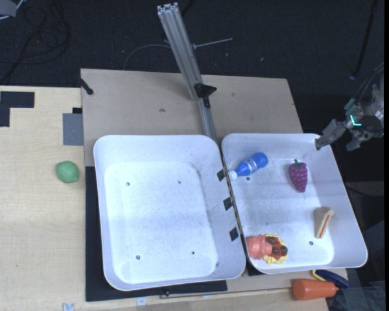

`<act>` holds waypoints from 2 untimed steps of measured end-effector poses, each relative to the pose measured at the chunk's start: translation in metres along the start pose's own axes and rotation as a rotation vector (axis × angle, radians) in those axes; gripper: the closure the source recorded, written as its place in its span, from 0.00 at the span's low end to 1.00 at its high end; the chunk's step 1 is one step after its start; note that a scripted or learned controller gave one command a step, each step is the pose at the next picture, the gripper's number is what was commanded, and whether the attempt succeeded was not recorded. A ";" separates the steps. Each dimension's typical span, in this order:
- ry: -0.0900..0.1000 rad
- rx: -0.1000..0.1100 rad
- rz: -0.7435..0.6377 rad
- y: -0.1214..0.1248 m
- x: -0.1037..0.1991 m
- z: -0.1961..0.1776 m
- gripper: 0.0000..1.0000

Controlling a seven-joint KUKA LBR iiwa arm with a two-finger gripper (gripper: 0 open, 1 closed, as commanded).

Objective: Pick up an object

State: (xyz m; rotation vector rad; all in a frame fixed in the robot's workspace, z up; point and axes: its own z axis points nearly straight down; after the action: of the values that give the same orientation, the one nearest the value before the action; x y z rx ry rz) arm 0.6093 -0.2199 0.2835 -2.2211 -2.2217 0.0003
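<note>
The right bin holds a blue bottle lying near its left wall, a purple bunch of grapes, a tan sandwich wedge and a red and yellow toy in the front left corner. My gripper hangs over the bin's far right corner, above and to the right of the grapes. Its two dark fingers stand apart, open, with nothing between them.
The left bin adjoins the right one. A green ball lies on the bench left of the bins. An orange carrot-like toy rests in front of the right bin. A slanted aluminium bar stands behind the bins.
</note>
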 end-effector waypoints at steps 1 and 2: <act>0.000 0.000 0.000 0.000 0.000 0.000 0.00; 0.001 0.003 -0.001 -0.002 0.005 0.043 0.00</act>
State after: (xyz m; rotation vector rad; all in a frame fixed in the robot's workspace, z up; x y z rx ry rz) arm 0.6078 -0.2147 0.2401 -2.2176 -2.2207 0.0029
